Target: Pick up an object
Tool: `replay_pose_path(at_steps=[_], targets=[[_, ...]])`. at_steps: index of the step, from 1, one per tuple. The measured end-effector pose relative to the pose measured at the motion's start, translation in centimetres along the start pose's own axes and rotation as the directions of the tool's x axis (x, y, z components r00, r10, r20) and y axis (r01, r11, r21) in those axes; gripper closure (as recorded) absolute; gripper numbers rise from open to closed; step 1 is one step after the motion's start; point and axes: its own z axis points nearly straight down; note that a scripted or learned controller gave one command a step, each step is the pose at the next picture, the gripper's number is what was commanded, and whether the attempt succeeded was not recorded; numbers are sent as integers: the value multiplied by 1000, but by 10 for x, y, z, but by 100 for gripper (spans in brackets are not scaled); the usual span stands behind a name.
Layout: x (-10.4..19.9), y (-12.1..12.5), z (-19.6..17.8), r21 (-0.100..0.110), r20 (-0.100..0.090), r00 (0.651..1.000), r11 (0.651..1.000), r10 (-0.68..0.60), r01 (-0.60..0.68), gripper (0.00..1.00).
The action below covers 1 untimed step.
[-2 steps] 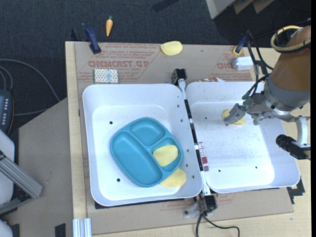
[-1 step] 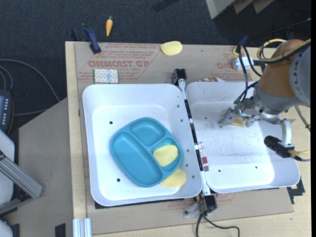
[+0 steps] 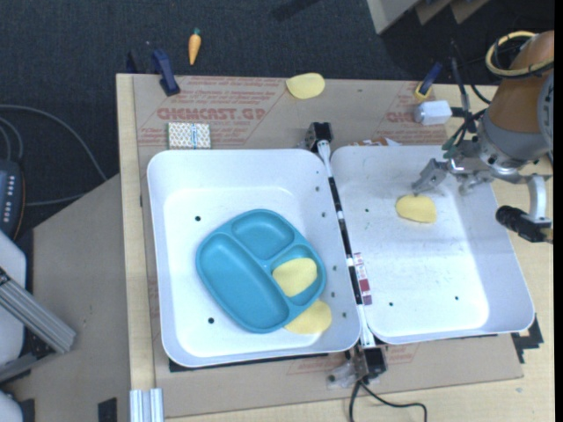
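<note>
The gripper [image 3: 450,176] hangs near the far edge of the right bin [image 3: 493,310], fingers spread apart and holding nothing, seemingly lined up for a grab. The likeliest target, a yellow chip-like piece [image 3: 416,208], lies on the bin floor just beside the fingertips (apart, as far as I can tell).

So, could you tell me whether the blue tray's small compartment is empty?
No. A yellow piece lies in the tray's small compartment.
</note>
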Motion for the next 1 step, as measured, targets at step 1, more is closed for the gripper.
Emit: replay_pose_path(at_steps=[1], targets=[[53, -8, 36, 3, -2, 1000, 1000, -1, 1, 0]])
